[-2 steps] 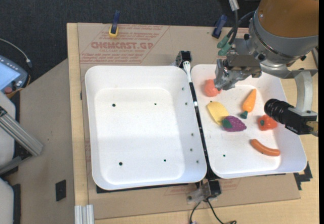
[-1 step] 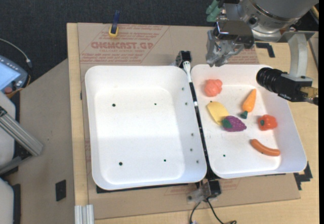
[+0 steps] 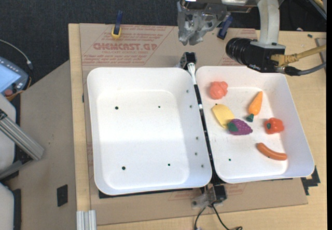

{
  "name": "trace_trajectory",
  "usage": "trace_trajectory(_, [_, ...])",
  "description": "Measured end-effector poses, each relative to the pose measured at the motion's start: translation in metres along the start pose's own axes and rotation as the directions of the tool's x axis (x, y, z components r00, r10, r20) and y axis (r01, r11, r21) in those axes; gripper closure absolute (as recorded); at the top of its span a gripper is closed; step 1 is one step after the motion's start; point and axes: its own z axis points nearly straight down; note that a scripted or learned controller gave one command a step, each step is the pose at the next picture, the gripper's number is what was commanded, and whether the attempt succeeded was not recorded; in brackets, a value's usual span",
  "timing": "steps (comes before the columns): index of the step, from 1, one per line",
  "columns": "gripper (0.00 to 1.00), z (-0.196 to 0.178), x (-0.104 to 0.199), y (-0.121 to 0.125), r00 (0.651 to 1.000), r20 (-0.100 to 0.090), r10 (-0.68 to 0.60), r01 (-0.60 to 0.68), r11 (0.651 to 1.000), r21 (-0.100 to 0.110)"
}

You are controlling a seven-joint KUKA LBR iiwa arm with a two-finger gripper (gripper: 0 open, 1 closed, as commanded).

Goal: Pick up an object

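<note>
1. Gripper (image 3: 196, 31) is hovering past the right bin's (image 3: 295, 104) far-left corner; can't tell its state.
2. Six toys are sitting in that bin; the carrot (image 3: 254, 104) is lying apart, easiest target.
3. Descending centred, closing across its width.

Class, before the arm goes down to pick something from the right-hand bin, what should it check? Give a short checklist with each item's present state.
1. Objects in right bin to pick: ok, six toy foods.
2. Gripper above the toys: not ok, it hangs beyond the bins' far edge.
3. Gripper carrying nothing: ok.
4. Toy carrot free of neighbours: ok.
5. Yellow piece free: not ok, purple grapes touch it.
6. Gripper opening: cannot tell.
</note>
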Motion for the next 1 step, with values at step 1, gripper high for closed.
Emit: trace_trajectory(1, [1.00,0.0185,0.0462,0.0770,1.000,0.003,0.005,-0.005,1.000,0.003])
